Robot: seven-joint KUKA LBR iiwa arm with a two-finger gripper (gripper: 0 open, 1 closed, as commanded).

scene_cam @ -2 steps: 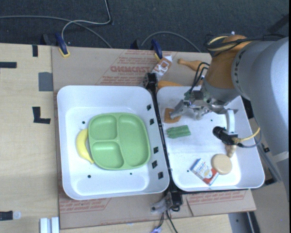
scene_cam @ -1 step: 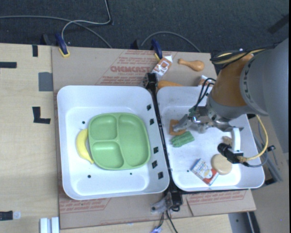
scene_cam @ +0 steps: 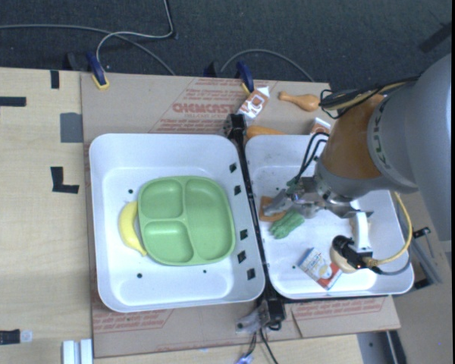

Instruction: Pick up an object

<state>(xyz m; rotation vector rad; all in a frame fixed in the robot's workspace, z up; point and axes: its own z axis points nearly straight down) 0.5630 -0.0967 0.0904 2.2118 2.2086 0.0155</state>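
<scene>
Fingers low in right bin, near its left wall; can't tell if apart or together, too dark/cluttered at the tips. Gripper sits just above a green toy, w/ an orange piece right at the tips on the left side. Can't tell if either is actually between them. Small red/white packet lies apart, toward front of same bin. Left bin has a green divided plate, banana tucked against its left edge. Arm w/ orange band comes in from right.
</scene>
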